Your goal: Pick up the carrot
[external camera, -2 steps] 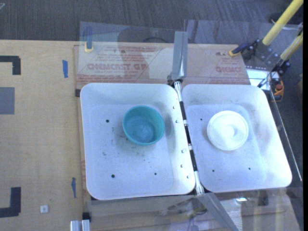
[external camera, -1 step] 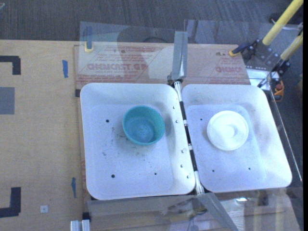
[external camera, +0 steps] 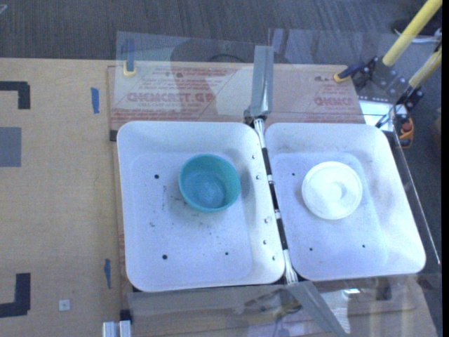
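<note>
Search seemed to be the step in hand, not yet the grasp. On the surface two white bins stood side by side, their inner walls touching at the middle. The left bin carried a teal bowl, upright, a little above the middle of the bin. Its inside looked plain teal, and I could not make out anything lying in it. The right bin carried a white round dish, lying flat near the middle, well apart from the bowl. Small dark specks and marks were spread on the floor of both bins, more of them in the left one.

Where the carrot was I could not tell — no orange thing could be found on either floor, in the bowl or on the dish. Whether the gripper was open or closed I could not tell either.

My judgement was that the task was at its very start, with nothing gripped. The next move called first for a place to aim at: the carrot had to be located before any descent made sense. If it was somewhere behind a bin wall or under the dish, the arm — coming from the right — would need to pass over the right bin, keep clear of the dish and of the bowl's rim, and come down with the gripper wide enough to close across the carrot's thin side.
</note>
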Robot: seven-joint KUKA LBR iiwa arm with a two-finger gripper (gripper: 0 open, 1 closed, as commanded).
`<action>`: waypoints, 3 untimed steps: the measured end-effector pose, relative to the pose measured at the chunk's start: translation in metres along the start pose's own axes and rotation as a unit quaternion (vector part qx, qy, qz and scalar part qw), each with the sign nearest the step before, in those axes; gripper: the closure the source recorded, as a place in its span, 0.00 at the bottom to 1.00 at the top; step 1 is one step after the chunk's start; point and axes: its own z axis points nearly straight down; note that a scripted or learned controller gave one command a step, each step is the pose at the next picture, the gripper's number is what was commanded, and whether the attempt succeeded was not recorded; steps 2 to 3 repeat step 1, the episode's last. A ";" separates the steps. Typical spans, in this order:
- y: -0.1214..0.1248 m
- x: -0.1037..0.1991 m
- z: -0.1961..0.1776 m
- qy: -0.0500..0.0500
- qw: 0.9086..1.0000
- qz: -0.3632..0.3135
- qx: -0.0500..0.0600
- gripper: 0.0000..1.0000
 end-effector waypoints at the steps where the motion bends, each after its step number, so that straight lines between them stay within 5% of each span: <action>1: 0.001 0.011 0.058 0.018 0.990 -0.142 0.003 1.00; 3: 0.001 0.011 0.058 0.018 0.990 -0.142 0.003 1.00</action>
